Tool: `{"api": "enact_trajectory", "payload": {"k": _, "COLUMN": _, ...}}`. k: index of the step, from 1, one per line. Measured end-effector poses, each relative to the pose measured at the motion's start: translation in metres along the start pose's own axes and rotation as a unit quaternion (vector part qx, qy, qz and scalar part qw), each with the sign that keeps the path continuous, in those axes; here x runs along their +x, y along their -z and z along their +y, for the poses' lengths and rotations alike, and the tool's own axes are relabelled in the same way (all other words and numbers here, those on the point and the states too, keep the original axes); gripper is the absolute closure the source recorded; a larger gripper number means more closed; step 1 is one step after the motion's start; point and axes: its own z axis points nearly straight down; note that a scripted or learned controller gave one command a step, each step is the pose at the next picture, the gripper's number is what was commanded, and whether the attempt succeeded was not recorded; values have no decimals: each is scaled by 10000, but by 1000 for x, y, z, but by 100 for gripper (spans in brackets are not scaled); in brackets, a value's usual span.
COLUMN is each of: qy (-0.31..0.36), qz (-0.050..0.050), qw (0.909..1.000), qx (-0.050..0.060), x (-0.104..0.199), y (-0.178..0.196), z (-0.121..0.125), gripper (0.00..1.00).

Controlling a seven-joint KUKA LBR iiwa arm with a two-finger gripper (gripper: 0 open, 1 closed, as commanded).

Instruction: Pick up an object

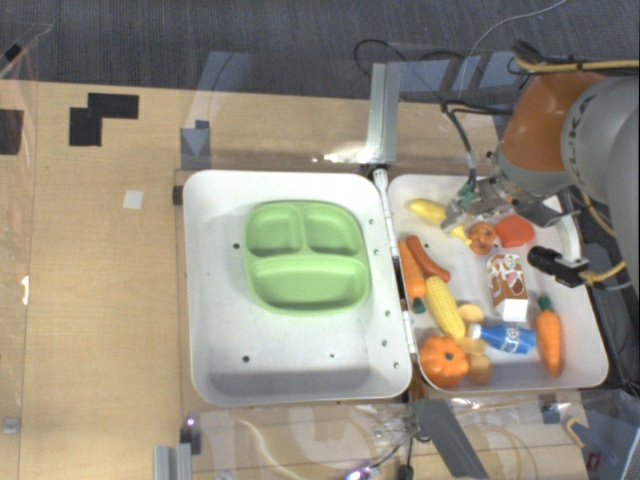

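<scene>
Yellow banana (427, 209) and small orange (482, 235) crowd the claw (466, 206); its grip can't be told.

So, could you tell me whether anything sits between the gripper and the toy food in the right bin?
Nothing visible does. The gripper is already low over the far end of the right bin, right beside the yellow banana and the small orange tomato, with no other object between them.

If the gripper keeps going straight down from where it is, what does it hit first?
Most likely the small round orange toy fruit, lying just below the gripper in the right white bin. The yellow banana sits just beside it, and depth is hard to judge.
</scene>
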Motion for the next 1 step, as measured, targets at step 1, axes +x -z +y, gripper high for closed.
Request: {"api": "enact_trajectory", "payload": {"k": 1, "qy": -507, "qz": 65, "qw": 9986, "qx": 129, "x": 59, "y": 89, "z": 30, "gripper": 100}}
